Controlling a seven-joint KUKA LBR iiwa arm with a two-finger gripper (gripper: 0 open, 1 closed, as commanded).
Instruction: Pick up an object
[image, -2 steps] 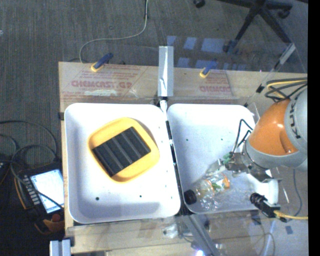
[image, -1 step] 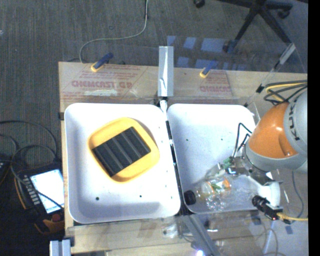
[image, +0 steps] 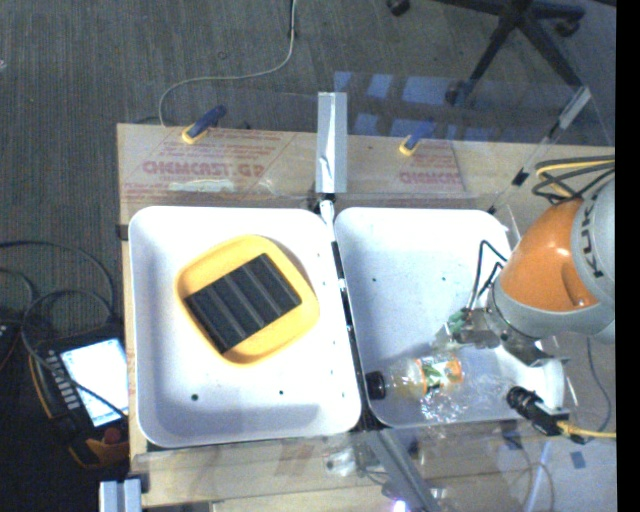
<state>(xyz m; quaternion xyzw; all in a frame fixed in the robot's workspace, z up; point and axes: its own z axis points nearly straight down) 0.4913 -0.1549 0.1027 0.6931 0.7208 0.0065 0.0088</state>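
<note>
A: What is shown of the setting?

B: A wooden bench (image: 250, 165) on grey carpet is shown from above, bearing two shallow white bins side by side. The left bin (image: 160, 400) and the right bin (image: 400, 250) are divided by a narrow seam.

A: What is contained in each?

B: In the left bin one yellow tray-like object with a black ribbed insert (image: 247, 298) is seen, turned at a slant. In the right bin one clear plastic bottle (image: 425, 378) is laid on its side near the front wall, its dark cap pointed toward the seam and its label marked orange and green.

A: Where is the gripper placed?

B: The gripper (image: 470, 330) is located in the right bin beneath the orange band of the arm (image: 545, 270). Whether its fingers are spread or pressed together cannot be told, since they are masked by the wrist.

A: Which relation is decisive for the coming move?

B: The bottle is found just beside the gripper, toward the front of the bin and slightly leftward. Its long axis is run roughly left to right, along the front wall. The bottle is judged the nearer candidate; the yellow object is well apart, across the seam. A closure across the bottle's short width would probably be required.

A: What are the counts?

B: Two bins, one bottle, one yellow object, one arm.
</note>
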